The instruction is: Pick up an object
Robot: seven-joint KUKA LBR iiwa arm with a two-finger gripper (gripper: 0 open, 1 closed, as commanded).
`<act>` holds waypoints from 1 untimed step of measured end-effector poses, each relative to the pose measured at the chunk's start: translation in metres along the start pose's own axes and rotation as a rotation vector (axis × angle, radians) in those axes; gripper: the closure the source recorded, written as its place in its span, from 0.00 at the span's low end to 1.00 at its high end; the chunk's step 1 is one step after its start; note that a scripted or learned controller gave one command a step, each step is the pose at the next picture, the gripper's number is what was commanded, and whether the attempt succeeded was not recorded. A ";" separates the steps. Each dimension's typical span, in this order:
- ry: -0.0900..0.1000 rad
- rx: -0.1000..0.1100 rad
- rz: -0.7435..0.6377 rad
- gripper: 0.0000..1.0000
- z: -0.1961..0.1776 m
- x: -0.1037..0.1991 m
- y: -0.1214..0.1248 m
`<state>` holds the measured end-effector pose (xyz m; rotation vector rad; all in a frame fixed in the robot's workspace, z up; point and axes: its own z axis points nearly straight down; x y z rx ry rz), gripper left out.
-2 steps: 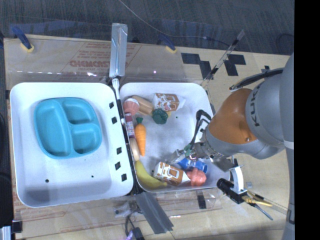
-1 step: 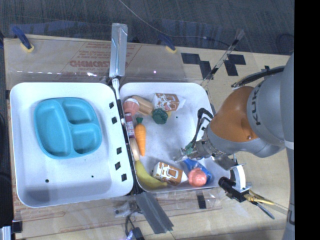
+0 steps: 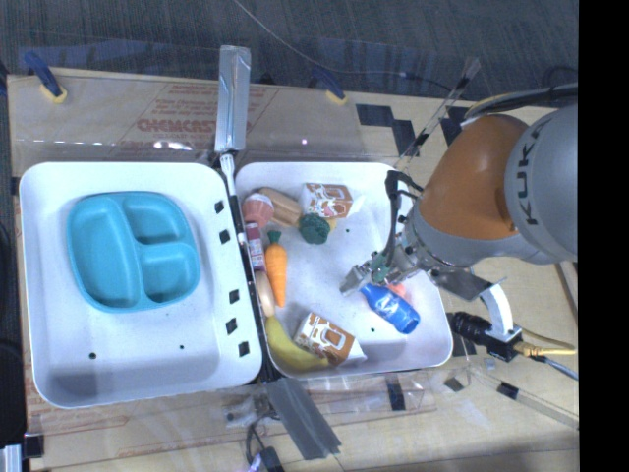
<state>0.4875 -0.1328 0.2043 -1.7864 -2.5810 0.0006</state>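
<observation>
camera view, tool [image 3: 371, 273] just above blue bottle [image 3: 390, 308], right bin [image 3: 418, 347]

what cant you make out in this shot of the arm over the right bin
Camera view:
- Gripper: finger state unclear, too small and blurred, the wrist looms over it.
- Blue bottle: upper end hidden under the gripper, so contact is unclear.
- Banana: partly covered by a snack carton.
- Carton print: too small to read.

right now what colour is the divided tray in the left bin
Light blue. The divided tray shows clearly in the camera view, lying in the left bin.
</observation>
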 end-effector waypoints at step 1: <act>0.001 0.005 0.006 1.00 -0.026 0.052 0.053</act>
